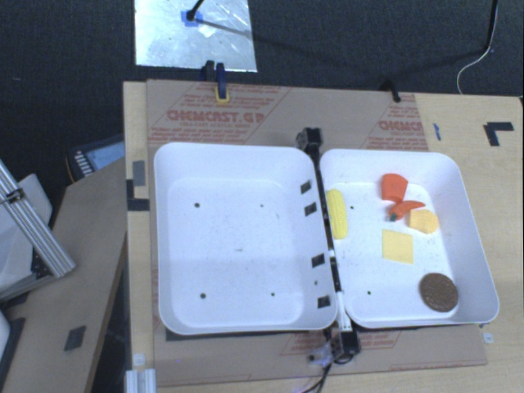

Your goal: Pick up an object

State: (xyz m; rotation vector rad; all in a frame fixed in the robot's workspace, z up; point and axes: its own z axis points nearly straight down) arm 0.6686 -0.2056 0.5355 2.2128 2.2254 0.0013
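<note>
Sitting in the right bin [479, 244] on the tabletop [508, 137] are six small things. A yellow corn cob [336, 213] is lying along its left wall, and an orange piece [393, 187] is resting above a small carrot [404, 209]. A yellow-orange chunk [424, 220] is sitting just beside the carrot, a yellow square [399, 246] is lying mid-bin, and a brown disc [439, 291] is resting near the front right corner. I cannot tell whether the claw is open or closed.

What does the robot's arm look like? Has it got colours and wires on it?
This picture can't settle the arm's colours or wires. What it gives is the place where the arm works: a left white bin and a right white bin, side by side with black clips between them, and a thin black cable hanging at the top right.
</note>
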